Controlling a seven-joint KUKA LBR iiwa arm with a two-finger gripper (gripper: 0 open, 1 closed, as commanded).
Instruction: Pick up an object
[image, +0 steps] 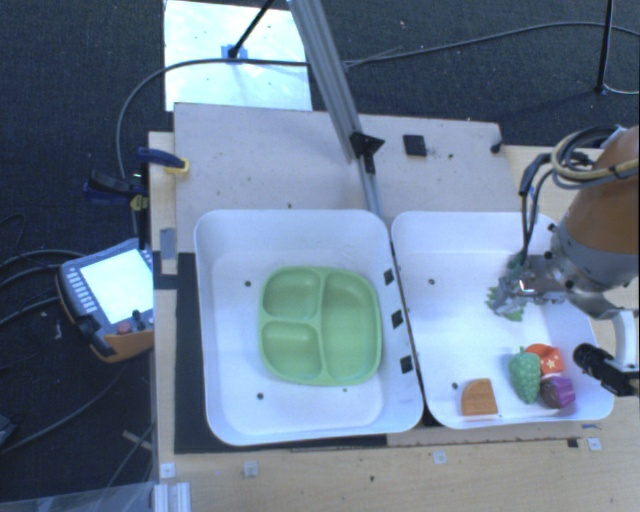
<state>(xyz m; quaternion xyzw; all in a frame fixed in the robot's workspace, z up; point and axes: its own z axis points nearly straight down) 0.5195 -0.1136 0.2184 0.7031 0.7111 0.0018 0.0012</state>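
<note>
Claw (512, 292) sits low over a green leafy object (505, 303).

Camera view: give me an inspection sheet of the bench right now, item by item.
Surface: two shallow white bins side by side, left bin, right bin, on a pale board.
Job's things: in the right bin's near corner, an orange wedge-shaped block, a green bumpy toy, a red-orange round toy, a purple toy; a small green leafy piece beneath the tool.
Clutter: light green divided plastic tray in the left bin.
Grippers: tool low over the right bin; finger state unclear.
Cables: black cables on the floor at left.
Surroundings: handheld control pendant, dark carpet.
</note>
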